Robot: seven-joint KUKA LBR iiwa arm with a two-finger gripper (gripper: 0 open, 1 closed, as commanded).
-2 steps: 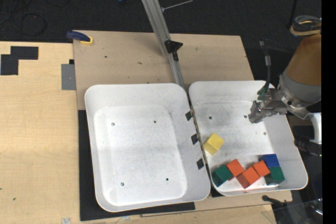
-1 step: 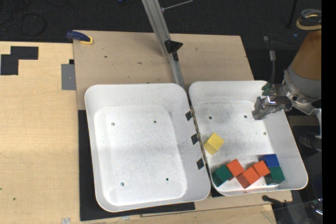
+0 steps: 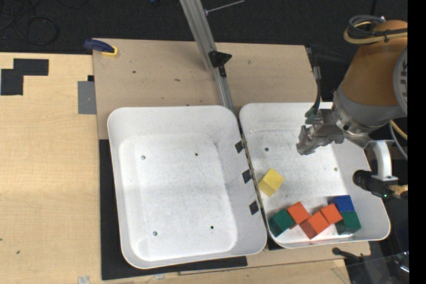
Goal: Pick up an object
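Looking down on the desk, I see the claw (image 3: 307,143) hanging over the middle of the right bin (image 3: 286,118); I cannot tell its state from here. The blocks sit crowded toward that bin's near edge: a yellow block (image 3: 271,182) apart by the divider, then green block (image 3: 281,221), orange blocks (image 3: 315,221) and a blue block (image 3: 343,203) touching. I judge the yellow one easiest, standing free.

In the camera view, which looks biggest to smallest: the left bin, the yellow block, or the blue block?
1. Left bin, by far the largest.
2. Yellow block.
3. Blue block, though it looks close in size to the yellow one and is partly crowded by neighbours, so that ranking is unsure.
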